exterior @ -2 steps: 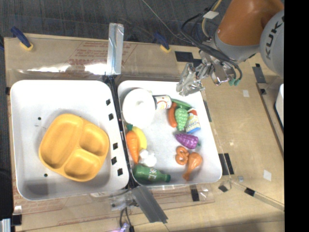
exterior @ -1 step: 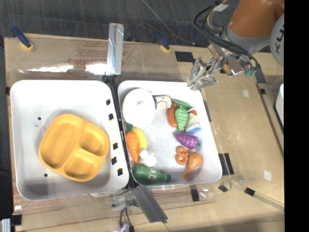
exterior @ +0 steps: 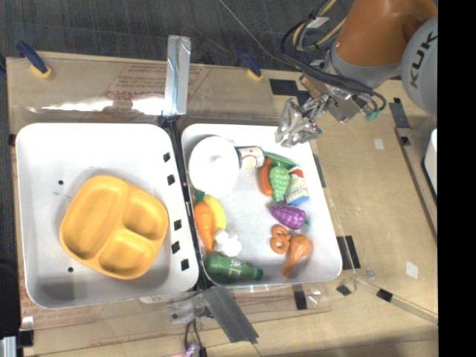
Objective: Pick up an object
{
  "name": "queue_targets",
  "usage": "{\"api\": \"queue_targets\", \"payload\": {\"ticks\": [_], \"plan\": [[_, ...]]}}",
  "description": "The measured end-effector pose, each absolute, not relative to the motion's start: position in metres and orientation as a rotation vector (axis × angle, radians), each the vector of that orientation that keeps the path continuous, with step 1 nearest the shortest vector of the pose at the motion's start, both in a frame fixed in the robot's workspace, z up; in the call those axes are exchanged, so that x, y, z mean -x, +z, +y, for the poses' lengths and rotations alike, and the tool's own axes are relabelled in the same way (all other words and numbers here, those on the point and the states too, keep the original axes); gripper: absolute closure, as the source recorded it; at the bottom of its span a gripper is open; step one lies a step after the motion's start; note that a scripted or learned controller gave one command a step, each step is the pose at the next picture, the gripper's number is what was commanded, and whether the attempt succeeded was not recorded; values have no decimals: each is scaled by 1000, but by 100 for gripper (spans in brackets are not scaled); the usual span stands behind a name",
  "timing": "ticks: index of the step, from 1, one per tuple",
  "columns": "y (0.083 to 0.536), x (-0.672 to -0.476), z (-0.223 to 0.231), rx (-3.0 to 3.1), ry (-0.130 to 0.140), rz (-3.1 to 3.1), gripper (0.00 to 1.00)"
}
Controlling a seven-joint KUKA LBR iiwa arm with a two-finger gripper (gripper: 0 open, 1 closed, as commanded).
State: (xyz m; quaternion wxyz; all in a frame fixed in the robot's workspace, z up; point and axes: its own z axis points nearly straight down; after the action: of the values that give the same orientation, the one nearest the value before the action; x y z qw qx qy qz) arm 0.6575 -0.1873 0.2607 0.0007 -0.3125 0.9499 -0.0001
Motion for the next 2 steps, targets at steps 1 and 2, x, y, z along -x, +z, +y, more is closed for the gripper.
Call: {"api": "queue_targets", "payload": {"ticks": [1,2], "plan": [[246,-658,-118,924,2,3001,100],[265,-658,-72,818,-1,3029,100]]}}
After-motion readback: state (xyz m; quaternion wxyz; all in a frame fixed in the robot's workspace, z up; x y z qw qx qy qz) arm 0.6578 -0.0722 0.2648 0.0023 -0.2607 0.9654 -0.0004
